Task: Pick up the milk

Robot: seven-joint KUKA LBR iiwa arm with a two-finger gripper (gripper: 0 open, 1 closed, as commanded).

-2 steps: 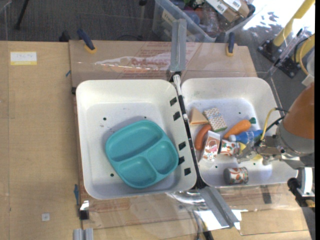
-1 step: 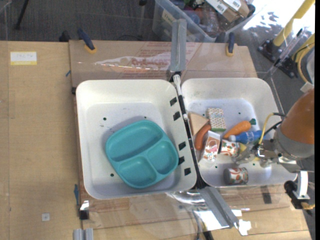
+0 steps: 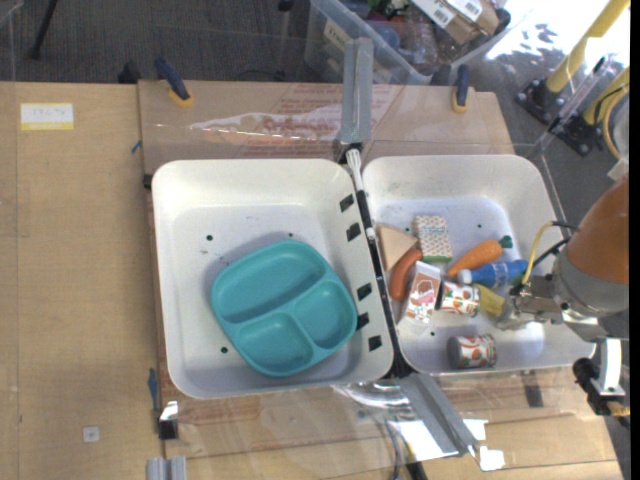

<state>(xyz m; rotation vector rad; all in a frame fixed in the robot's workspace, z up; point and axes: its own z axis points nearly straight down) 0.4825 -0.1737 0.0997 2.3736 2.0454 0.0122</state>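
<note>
- The right bin [image 3: 520, 183] is crowded: a carrot [image 3: 476, 255] lies at a slant near its middle, with a second orange-red piece [image 3: 402, 273] curving down to the left of it and a tan wedge [image 3: 393, 243] against the divider.
- A small patterned box [image 3: 433, 236] stands above these, and a blue bottle-like item [image 3: 500, 271] lies just right of the carrot.
- A can [image 3: 472, 349] with a reddish label lies on its side alone near the bin's front wall.
- The left bin [image 3: 180, 218] holds a teal divided plate [image 3: 285, 308], tilted a little, well apart from all of this.
- The milk [image 3: 423, 293], a small white carton with red and green print, lies left of the bin's middle, touching the orange-red piece and just beside a second printed carton [image 3: 461, 299].
- The gripper [image 3: 512, 309] sits low in the right bin, right of the milk, with that second carton between them; it is near the blue item.
- Whether its fingers are apart or together cannot be told, since they blur into the clutter; nothing is seen clamped.
- The arm [image 3: 600, 253] enters from the right edge, a yellow cable [image 3: 541, 243] looping by it.
- No print on the cartons, box or can is sharp enough to read.
</note>
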